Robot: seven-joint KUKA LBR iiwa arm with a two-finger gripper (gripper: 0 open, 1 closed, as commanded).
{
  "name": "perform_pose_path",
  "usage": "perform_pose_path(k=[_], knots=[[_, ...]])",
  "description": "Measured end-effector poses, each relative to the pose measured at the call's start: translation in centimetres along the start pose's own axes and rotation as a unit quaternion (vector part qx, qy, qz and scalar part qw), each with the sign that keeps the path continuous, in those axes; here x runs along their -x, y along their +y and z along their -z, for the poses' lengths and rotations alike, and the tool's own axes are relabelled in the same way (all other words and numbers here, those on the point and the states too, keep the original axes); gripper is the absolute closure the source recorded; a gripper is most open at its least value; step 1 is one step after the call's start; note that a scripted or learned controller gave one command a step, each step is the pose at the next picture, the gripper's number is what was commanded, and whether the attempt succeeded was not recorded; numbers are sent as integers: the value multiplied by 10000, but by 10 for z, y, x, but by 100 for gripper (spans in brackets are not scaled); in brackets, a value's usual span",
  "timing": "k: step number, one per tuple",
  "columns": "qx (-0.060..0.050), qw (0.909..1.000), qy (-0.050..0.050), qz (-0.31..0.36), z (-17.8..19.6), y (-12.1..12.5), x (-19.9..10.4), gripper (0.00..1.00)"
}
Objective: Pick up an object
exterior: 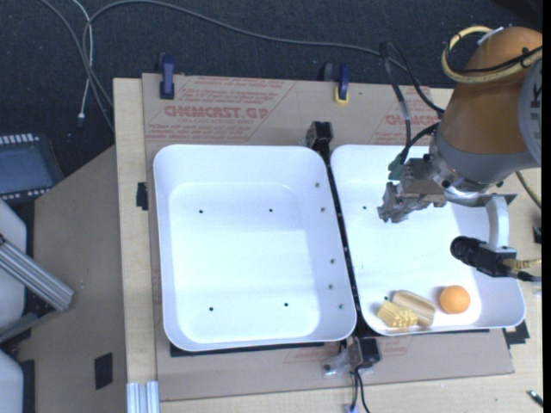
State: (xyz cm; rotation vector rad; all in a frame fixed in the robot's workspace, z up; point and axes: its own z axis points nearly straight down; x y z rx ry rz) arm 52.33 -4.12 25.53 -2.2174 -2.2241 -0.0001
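While the gripper hangs over the middle of the right bin, finger state unclear, the orange ball and yellow corn piece lie well apart toward the near edge, corn's long axis across the bin.

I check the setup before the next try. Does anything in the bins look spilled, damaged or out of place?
Nothing stands out. The orange ball and two yellowish items lie near the right bin's front edge, intact. The gripper is above that bin, apart from them.
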Motion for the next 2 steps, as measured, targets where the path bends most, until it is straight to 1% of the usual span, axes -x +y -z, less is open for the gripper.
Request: perform_pose_path(k=[1,2], knots=[[0,10000,1,5,-18,-4,-54,100],[-2,10000,2,7,-28,-7,-111,100]])
